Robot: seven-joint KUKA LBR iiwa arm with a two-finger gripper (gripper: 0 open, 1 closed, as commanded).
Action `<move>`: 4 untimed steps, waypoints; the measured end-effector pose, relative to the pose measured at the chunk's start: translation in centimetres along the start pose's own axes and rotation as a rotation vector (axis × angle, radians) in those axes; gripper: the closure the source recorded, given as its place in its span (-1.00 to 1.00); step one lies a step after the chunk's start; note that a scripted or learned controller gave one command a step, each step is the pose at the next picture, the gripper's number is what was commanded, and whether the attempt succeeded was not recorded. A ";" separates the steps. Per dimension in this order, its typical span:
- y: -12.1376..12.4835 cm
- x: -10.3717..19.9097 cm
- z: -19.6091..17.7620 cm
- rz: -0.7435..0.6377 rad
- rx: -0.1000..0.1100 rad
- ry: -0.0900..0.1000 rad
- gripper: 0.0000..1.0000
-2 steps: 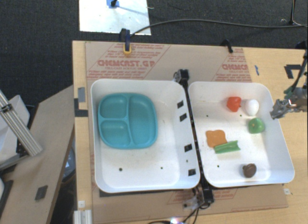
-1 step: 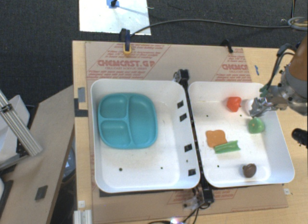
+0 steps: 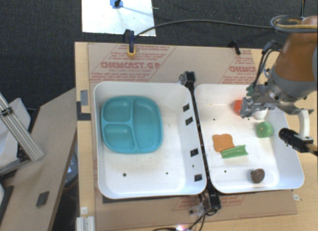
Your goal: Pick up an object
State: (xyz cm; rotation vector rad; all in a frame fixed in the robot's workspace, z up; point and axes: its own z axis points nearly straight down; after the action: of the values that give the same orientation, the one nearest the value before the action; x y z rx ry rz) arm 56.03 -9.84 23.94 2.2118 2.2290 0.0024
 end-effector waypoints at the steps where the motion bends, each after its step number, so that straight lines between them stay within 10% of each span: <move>1: 0.7 5.4 0.8 -0.001 0.001 0.001 1.00; 4: 5.5 20.5 2.8 -0.002 -0.001 0.002 1.00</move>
State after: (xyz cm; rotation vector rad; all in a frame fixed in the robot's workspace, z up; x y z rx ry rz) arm 61.40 10.72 21.18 2.2100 2.2320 0.0062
